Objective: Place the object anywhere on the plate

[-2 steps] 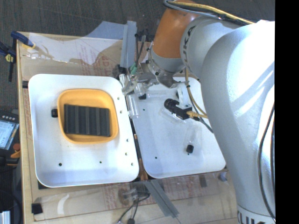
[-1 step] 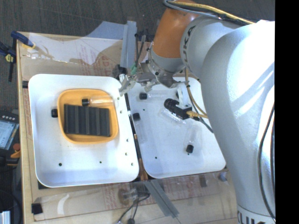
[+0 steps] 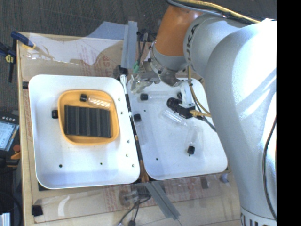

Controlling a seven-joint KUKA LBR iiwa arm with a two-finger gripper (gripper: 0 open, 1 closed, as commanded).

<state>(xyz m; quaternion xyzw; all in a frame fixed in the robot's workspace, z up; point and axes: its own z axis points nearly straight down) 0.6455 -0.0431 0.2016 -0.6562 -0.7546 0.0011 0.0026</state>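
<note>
A yellow plate (image 3: 70, 134) with a dark ribbed insert (image 3: 88, 120) lies in the left bin (image 3: 47, 164). A clear tube with a black cap (image 3: 96, 99) rests on the plate's far rim area, lying flat. My gripper (image 3: 138, 82) hangs over the far left corner of the right bin (image 3: 174, 168), close to the divide between the bins and to the right of the plate. Below it in the right bin are more clear tubes with black caps, one (image 3: 149, 96) just under the gripper, another (image 3: 173, 116) near the middle.
A black cap piece (image 3: 190, 149) and a small black part (image 3: 136, 117) lie in the right bin. A black cable fitting (image 3: 178, 105) hangs off the wrist. A small black piece (image 3: 55, 113) sits left of the plate. The arm's bulk covers the right side.
</note>
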